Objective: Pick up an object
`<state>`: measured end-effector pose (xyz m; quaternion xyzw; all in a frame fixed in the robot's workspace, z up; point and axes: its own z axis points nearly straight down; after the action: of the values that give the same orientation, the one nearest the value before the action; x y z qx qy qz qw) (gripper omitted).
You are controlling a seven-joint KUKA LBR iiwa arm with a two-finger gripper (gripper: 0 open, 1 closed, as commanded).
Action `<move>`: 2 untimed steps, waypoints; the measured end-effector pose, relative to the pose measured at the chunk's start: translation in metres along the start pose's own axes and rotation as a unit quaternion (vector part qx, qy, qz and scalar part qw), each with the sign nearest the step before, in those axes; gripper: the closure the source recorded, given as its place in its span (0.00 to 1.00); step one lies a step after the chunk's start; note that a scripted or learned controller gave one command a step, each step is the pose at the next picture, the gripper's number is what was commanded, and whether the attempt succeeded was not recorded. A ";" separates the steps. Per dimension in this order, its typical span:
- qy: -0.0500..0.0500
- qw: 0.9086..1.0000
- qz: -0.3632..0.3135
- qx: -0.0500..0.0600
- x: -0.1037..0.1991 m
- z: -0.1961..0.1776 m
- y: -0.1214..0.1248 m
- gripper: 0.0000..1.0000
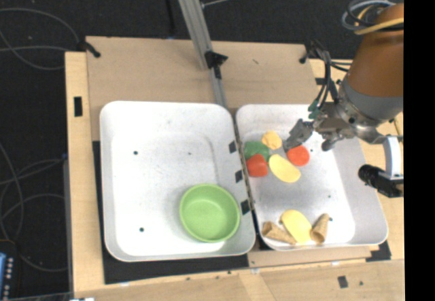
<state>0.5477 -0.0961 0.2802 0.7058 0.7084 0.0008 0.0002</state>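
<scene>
left bin: green bowl near its front right corner | metal pole slants behind the bins | bench tan

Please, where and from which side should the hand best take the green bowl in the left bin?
Probably by the rim. The bowl stands upright and open, alone in the left bin, too wide to span. Come straight down with one finger inside and one outside the wall. The rim's far-left part looks best: the near and right parts lie close to the bin's walls.
</scene>
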 end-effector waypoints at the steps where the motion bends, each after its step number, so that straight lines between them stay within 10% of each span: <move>1: 0.000 1.000 0.001 0.000 0.000 0.000 0.000 0.00; 2: -0.002 1.000 0.003 0.002 -0.005 0.043 0.001 0.00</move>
<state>0.5486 -0.1012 0.2376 0.7077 0.7065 -0.0020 -0.0005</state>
